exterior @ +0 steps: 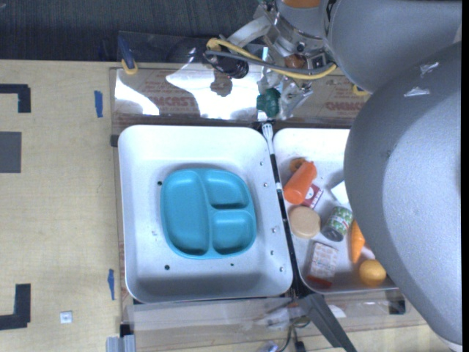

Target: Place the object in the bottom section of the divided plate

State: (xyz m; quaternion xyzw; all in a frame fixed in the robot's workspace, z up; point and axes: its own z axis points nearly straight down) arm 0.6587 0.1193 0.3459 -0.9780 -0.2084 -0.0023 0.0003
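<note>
I have the jaws (270,107) up past the bins' far edge, pinching something small and green; whether it sits upright or which way it runs I cannot tell. The blue plate (209,211) in the left bin (139,218) holds nothing, so the carry and release into its bottom section remain.

Count of things on the bench

Two white bins: the left bin (139,196) bears one blue divided plate (209,213) with three sections; the right bin (330,139) bears about six items, among them one orange bottle (300,182), one small can (336,223), one round orange fruit (372,271).
</note>
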